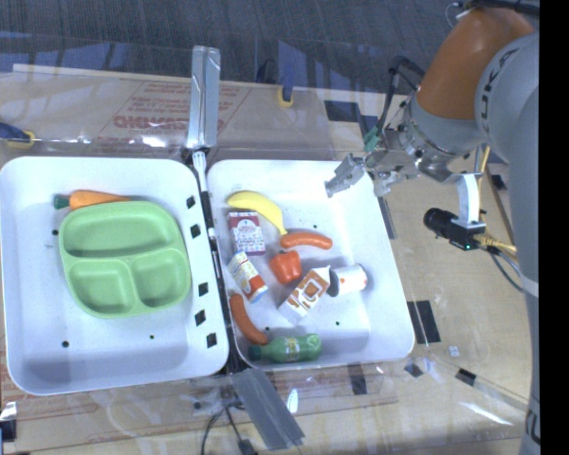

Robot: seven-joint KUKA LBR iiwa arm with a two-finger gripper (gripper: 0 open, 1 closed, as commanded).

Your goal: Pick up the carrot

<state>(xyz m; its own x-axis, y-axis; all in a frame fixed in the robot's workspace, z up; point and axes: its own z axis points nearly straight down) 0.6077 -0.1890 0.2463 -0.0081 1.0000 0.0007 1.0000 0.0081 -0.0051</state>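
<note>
Approach step: gripper (358, 176), finger state unreadable, hangs upper right; next, cross to carrot (97, 198) at upper left.

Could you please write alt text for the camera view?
The gripper hovers over the right bin's far corner, apart from the carrot lying behind a green tray in the left bin.

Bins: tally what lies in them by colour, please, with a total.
Orange or red: 4 (carrot, two sausages, pepper)
Green: 2 (tray, cucumber)
Yellow: 1 (banana)
Printed packs and bottles: 4 (box, bottle, carton, can)
Total: 11
</note>
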